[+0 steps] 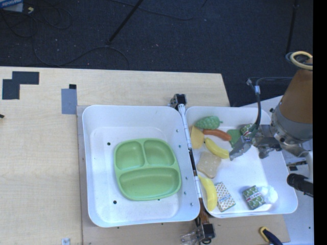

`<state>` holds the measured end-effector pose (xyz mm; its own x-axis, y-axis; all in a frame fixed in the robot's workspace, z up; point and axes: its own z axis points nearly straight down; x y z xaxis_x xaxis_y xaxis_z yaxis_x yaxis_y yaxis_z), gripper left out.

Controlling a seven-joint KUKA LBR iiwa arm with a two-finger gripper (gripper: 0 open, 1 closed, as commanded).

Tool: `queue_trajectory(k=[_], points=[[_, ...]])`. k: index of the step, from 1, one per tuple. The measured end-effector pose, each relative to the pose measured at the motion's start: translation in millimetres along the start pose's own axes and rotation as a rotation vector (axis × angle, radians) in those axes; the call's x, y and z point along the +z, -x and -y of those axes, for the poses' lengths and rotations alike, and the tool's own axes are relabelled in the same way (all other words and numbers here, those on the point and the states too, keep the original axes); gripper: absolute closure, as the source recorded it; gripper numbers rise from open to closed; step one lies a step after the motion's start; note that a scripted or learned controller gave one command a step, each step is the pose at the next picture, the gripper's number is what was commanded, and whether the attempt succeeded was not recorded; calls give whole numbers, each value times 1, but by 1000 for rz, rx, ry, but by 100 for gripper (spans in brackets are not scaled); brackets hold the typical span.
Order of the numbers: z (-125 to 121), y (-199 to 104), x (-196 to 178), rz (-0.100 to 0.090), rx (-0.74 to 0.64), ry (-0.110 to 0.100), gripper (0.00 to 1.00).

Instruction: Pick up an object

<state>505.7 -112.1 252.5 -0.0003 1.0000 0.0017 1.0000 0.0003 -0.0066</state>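
Pincer w/ fingers apart, grasping nothing, seemingly just beside banana in right bin.

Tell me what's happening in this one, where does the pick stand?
The arm reaches in from the right, and its gripper sits low over the right bin, beside a yellow banana and an orange carrot. Nothing shows between its fingers, so no pick is visible yet. Another banana, a patterned packet and a green packet lie nearer the front. The left bin holds a green divided plate.
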Motion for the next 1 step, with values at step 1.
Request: queue_trajectory(k=[1], points=[[6,-12,137,-1,2,0,0]])
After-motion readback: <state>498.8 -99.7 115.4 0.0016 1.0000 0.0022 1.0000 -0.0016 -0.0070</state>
